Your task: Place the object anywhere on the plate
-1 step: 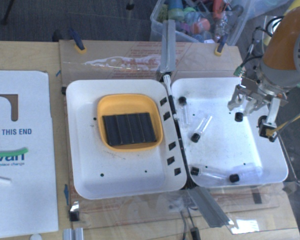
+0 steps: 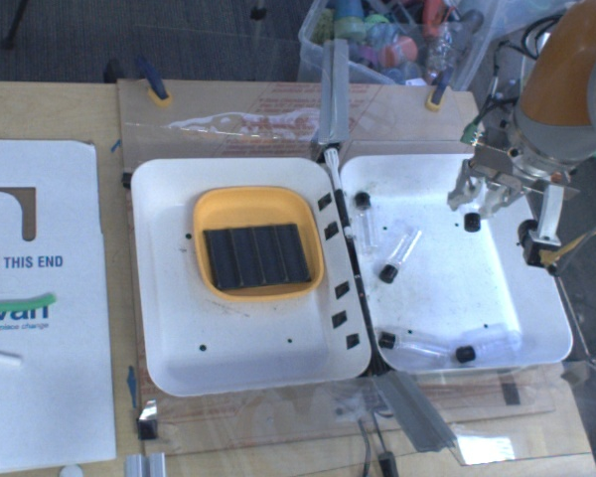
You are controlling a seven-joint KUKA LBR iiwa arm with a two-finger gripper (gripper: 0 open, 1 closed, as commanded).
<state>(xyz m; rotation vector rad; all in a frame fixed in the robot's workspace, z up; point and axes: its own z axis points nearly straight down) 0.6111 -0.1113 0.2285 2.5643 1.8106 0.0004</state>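
The gripper [image 2: 484, 199], fingers apart and holding nothing, hangs over the right bin [image 2: 536, 336] among scattered clear black-capped tubes [image 2: 400, 256], while the dark ridged block [image 2: 257, 256] lies on the yellow plate [image 2: 211, 212] in the left bin [image 2: 164, 296].

A wooden bench [image 2: 70, 107] bears two white bins [image 2: 169, 296] and a printed sheet [image 2: 40, 366].

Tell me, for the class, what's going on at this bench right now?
A grey and orange robot arm hangs its gripper over the right bin, where several clear black-capped tubes lie scattered. In the left bin a yellow plate carries a dark ribbed block. No tube is on the plate yet.
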